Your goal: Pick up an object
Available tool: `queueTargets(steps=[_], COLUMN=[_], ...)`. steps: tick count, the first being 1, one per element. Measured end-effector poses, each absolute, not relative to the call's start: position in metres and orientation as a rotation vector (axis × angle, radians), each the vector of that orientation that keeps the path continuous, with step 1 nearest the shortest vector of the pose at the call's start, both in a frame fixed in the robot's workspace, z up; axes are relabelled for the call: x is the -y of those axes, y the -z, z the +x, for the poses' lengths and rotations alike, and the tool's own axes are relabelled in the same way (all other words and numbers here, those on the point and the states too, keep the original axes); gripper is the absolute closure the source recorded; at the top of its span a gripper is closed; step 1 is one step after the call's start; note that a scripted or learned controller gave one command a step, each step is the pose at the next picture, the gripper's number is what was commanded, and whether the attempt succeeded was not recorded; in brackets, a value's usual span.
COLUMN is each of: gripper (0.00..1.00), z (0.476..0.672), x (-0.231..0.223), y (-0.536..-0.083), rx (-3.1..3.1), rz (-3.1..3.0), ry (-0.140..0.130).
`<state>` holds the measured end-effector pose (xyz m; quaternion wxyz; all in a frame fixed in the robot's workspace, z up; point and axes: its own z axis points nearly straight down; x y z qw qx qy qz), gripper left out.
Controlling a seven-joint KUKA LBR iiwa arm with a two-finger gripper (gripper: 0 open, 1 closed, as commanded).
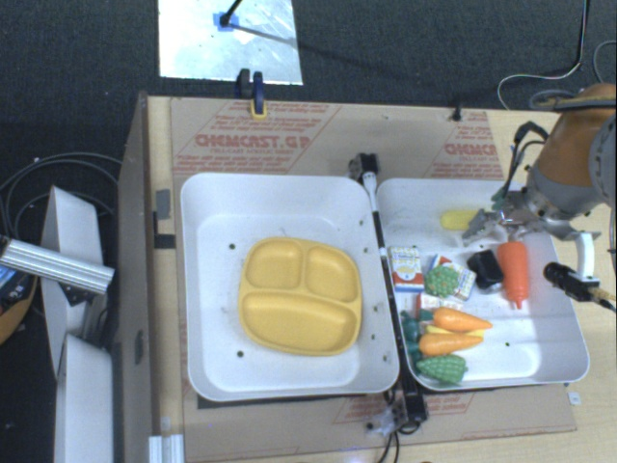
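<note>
My gripper [494, 224] hangs over the back of the right bin [564, 355], reaching in from the right. Just left of it lies a small yellow piece [455, 219]. In front of it, a black object [487, 268] and a red-orange toy carrot [516, 271] lie side by side. Further left are small printed cartons [407, 266] and a green round toy [443, 280]. Two orange carrots [458, 320] and a green bumpy vegetable [442, 367] lie at the bin's front left. I see nothing held in the gripper.
The left bin [217, 355] holds a yellow divided plate [301, 295]. A black divider [381, 249] runs between the two bins. The arm's orange band [578, 133] and wrist stand over the right bin's back right corner. Cables lie off the bench at left.
</note>
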<state>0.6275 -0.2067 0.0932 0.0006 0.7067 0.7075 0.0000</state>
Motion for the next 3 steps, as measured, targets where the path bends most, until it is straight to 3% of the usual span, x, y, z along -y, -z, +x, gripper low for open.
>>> queueTargets(steps=[1,2,3], gripper=[0.00,1.00,1.00], z=[0.577,0.579,0.632], x=[0.207,0.206,0.146], y=[-0.084,-0.095,-0.101], rx=[-2.221,-2.220,-2.225], rz=[2.220,2.217,2.215], ry=[0.000,-0.005,-0.004])
